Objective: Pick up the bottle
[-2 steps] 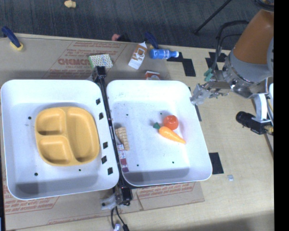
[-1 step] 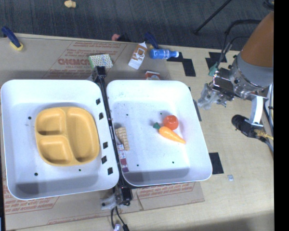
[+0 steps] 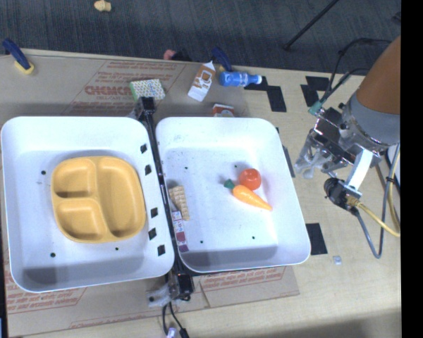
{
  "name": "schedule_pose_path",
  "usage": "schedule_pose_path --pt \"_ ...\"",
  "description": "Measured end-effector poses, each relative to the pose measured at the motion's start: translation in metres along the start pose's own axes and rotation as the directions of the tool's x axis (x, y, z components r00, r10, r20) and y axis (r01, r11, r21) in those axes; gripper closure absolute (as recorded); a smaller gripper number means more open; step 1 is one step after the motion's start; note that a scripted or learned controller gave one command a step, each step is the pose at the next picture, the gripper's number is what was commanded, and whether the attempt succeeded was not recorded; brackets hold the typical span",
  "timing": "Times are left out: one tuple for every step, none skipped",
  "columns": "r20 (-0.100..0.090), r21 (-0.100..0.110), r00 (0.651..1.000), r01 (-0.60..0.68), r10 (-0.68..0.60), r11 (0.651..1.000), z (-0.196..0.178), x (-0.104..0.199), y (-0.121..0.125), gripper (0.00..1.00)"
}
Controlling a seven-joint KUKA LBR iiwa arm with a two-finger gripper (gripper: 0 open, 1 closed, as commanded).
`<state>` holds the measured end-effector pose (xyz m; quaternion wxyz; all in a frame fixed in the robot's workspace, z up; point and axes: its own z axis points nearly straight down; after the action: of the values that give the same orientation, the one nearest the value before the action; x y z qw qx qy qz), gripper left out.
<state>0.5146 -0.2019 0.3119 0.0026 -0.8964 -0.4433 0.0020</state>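
The bottle (image 3: 236,79) is small and blue with a pale cap, lying on its side on the bench behind the right bin (image 3: 285,189), outside both bins. My gripper (image 3: 314,162) hangs over the bench just right of the right bin's rim, well forward and to the right of the bottle. Its pale fingers (image 3: 302,165) stand open with nothing between them.
The right bin holds an orange carrot (image 3: 252,197), a red tomato (image 3: 250,177) and a tan waffle piece (image 3: 178,201). A yellow divided plate (image 3: 99,197) lies in the left bin (image 3: 14,210). A small carton (image 3: 201,81) and a green sponge (image 3: 147,88) sit near the bottle.
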Motion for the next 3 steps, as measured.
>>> schedule_pose_path --pt "0.001 0.0 0.999 -0.039 0.039 0.999 -0.002 -0.017 -0.028 1.0" --pt "-0.002 -0.003 0.898 -0.439 0.439 0.898 -0.009 -0.02 -0.033 1.0" --pt "0.0 0.002 0.82 -0.572 0.572 0.82 0.039 -0.03 -0.026 1.0"
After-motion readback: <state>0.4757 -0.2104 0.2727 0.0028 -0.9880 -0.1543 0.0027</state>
